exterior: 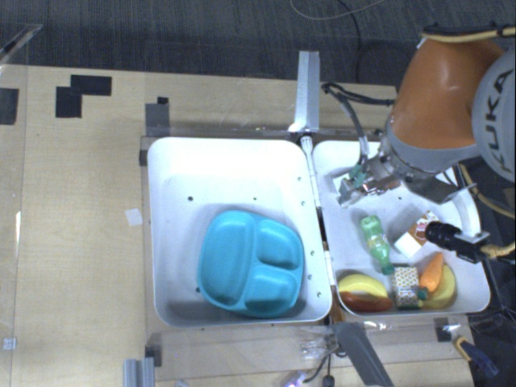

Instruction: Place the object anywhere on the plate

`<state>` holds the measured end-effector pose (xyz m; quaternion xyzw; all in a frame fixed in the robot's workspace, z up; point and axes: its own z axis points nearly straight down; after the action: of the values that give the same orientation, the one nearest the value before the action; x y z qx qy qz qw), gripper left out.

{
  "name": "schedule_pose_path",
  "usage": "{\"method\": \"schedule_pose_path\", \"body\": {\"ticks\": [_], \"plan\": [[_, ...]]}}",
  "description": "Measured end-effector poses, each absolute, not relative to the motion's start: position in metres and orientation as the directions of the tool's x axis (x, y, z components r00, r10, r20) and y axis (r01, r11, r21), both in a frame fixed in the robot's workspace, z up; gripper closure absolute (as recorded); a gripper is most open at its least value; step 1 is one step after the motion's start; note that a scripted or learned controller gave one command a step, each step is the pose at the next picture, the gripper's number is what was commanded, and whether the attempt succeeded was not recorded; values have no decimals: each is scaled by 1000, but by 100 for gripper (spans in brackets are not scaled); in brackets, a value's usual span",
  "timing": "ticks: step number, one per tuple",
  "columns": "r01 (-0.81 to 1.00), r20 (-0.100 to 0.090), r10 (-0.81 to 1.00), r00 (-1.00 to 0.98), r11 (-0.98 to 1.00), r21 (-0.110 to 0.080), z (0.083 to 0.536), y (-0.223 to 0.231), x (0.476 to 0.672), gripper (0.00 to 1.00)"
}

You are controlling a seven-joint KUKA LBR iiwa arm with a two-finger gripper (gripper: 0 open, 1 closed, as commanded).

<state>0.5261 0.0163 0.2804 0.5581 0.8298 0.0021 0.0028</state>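
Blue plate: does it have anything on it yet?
Empty. The blue plate lies in the left bin with all its compartments bare; the banana sits in the right bin.

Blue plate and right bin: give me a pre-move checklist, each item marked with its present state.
1. Blue plate sits flat in the left bin: ok.
2. Plate compartments free to receive an object: ok.
3. Pincer is over the right bin: ok.
4. Object held in pincer: cannot tell.
5. Pickable objects present: green bottle, banana, carrot: ok.
6. Objects at the bin's near end have room for a grasp: not ok, crowded.
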Motion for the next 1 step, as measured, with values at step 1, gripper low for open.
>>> {"method": "schedule_pose_path", "body": {"ticks": [1], "plan": [[793,-6,793,-609,609,7,352,-7,618,100]]}}
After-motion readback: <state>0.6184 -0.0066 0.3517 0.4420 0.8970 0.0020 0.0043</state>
